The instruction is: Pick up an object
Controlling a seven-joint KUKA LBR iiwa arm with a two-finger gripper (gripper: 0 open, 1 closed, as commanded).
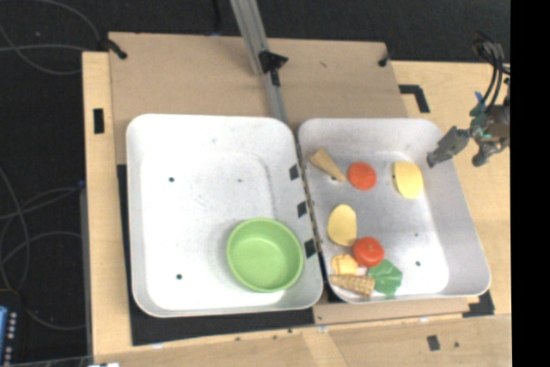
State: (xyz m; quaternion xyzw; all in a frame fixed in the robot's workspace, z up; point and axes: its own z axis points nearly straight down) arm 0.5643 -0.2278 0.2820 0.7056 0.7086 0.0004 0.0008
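Gripper [464,147] at the right bin's [447,211] far right rim, toy food scattered in the bin below.

The gripper's two dark fingers stand apart with nothing between them, one over the bin's upper right corner and the other just outside the rim. The right bin holds small plastic food pieces: a tan wedge [326,165] near its upper left, a round orange-red piece [363,176] just beside it, and a pale yellow oval [408,180] nearest the gripper. Lower down lie a yellow lemon-like piece [342,224], a second orange-red round piece [369,251], a green leafy piece [388,278], and a ridged tan waffle-like piece [353,283] touching a small yellow-orange chunk [344,264] at the bin's bottom edge. The left bin [198,176] holds a light green bowl [264,254], upright, near its lower right corner.
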